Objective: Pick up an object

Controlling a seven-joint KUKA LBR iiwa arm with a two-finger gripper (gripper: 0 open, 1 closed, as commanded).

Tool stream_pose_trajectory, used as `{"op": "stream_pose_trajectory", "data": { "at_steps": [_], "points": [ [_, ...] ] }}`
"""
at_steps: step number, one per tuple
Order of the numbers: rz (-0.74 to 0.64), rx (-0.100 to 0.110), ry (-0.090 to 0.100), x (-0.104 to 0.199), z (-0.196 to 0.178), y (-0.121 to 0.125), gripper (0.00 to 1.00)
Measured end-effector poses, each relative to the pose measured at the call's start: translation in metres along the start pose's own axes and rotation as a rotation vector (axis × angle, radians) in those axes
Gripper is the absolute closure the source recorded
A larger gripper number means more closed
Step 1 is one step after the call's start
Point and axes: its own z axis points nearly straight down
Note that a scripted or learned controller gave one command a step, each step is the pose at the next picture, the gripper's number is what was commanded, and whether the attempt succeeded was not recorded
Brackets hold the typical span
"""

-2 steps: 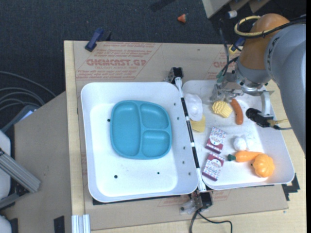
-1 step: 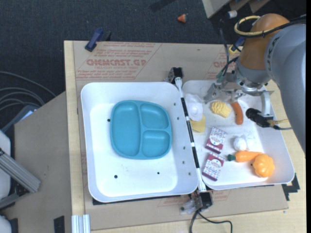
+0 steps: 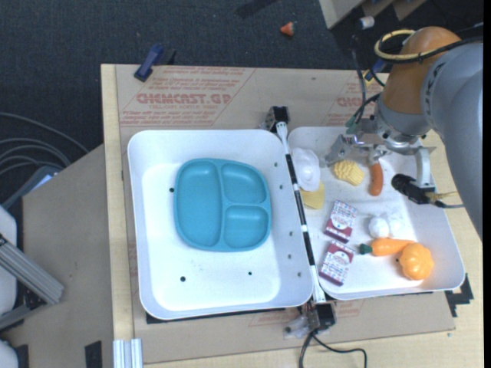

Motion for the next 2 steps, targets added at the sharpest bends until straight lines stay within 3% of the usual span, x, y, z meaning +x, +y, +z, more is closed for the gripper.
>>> {"op": "stream_pose_trajectory", "data": {
  "at_steps": [1, 2],
  "points": [
    [-0.001, -0.002, -0.001, 0.0006, -0.0107, 0.0009, 1.0],
    [-0.002, -0.002, -0.002, 0.0006, -0.0106, 0.0008, 0.0]
  ]
}}
